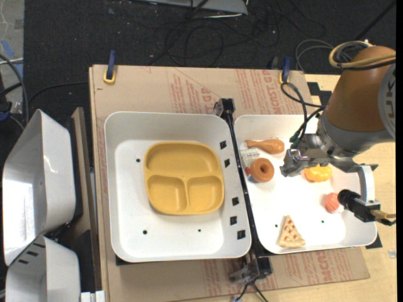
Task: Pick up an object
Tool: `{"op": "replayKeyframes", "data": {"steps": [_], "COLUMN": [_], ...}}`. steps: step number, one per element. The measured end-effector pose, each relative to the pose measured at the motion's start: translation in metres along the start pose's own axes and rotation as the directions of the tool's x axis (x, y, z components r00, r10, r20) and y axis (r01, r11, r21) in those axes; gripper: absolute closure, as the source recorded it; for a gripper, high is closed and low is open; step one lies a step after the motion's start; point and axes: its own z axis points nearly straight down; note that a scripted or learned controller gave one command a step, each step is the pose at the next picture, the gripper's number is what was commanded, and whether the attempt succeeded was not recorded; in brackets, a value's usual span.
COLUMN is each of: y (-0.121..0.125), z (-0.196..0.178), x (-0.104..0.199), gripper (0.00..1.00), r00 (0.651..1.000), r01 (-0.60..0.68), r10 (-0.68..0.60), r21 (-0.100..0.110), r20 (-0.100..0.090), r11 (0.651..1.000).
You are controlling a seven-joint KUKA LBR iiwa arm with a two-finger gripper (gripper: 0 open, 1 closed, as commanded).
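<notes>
Nearest: I see a pizza slice [290, 233], tip pointing up-frame.
Surface: cardboard bench [189, 83], dark floor behind.
Drumstick [266, 146]: lies left-right.
Gripper [297, 162]: I can't tell its finger state.

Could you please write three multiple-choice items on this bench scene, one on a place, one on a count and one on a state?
1. Where does the yellow divided tray lie?
A. in the left bin
B. in the right bin
C. on the cardboard beside the bins

2. How many compartments does the tray have?
A. two
B. three
C. five

3. How does the pizza slice lie in the right bin?
A. flat on the bin floor, apart from the other food
B. stacked on the doughnut
C. leaning upright on the bin wall

Answers:
1. A, as the tray rests within the left bin.
2. B, as one long section runs above two smaller ones.
3. A, as it lies flat near the front rim, away from the doughnut and the drumstick.
</notes>
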Motion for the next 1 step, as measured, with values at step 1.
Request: {"op": "replayKeyframes", "data": {"steps": [1], "y": [0.0249], "z": [0.0011], "x": [0.0487], "gripper": [1.0], "r00": [1.0], "r01": [0.0], "r10": [0.0], "r21": [-0.002], "r20": [0.001], "r11": [1.0]}}
